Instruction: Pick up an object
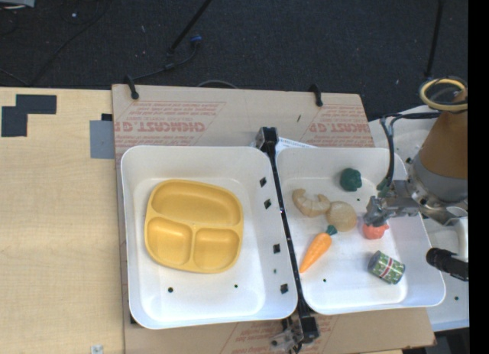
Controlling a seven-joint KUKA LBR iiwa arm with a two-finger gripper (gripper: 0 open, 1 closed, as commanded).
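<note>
Taking the small red object (374,230) as our target, we place everything against it; nearest the camera, right of it, lies a green can (386,267), and to its left a toy carrot (317,249); the gripper (380,209) sits directly over the red object, touching or nearly so, its opening hidden from us, so we cannot tell whether it has hold; beyond lie a beige lump (341,215) and a dark green ball (351,179). We judge the object light, stiff plastic, perhaps slippery, best pinched across its sides.
</note>
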